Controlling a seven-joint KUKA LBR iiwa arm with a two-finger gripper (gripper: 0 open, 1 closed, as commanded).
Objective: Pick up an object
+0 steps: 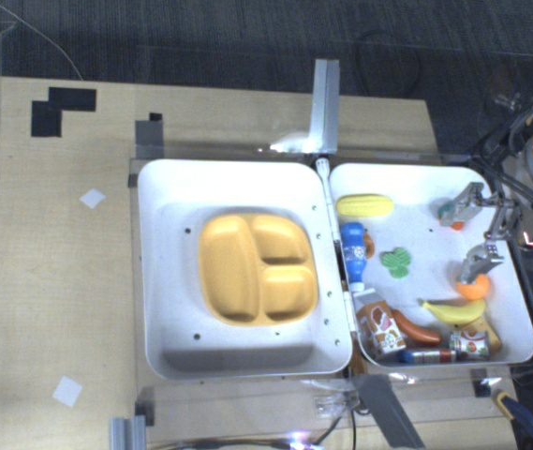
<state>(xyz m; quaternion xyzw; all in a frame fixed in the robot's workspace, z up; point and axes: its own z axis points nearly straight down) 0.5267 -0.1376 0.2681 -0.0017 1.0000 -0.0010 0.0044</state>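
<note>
Gripper [467, 232] sits over the right bin [416, 178], near its far right wall. Fingers are spread wide: one fingertip [453, 209] toward the bin's back, the other fingertip [472, 268] toward its front. Nothing lies between them; bare white bin floor shows in the gap.

No object is picked yet. Candidates, placed relative to the fingers:
- orange fruit [473, 288]: touching or just under the front fingertip, outside the gap.
- banana [453, 311]: just beyond the orange fruit, further to the front.
- green toy [397, 262]: left of the gap, apart from both fingers.
- corn cob [364, 205]: well left of the back fingertip.
- blue bottle [352, 251]: well left, against the bin's left wall.
- hot dog [407, 327] and small can [469, 345]: in the front clutter, beyond the banana.

The yellow divided tray [255, 267] lies alone in the left bin [163, 251], well apart from the fingers.

Judgement: the orange fruit looks the nearest target, but as the fingers stand, closing would likely nudge it rather than trap it. To do the step well, the gripper should shift frontward until the fruit is centred in the gap, descend so the fingers straddle it at its widest, then close. The banana is crowded against the fruit, so the front fingertip may catch on it; keep the descent vertical. Height above the floor cannot be judged from this view.
</note>
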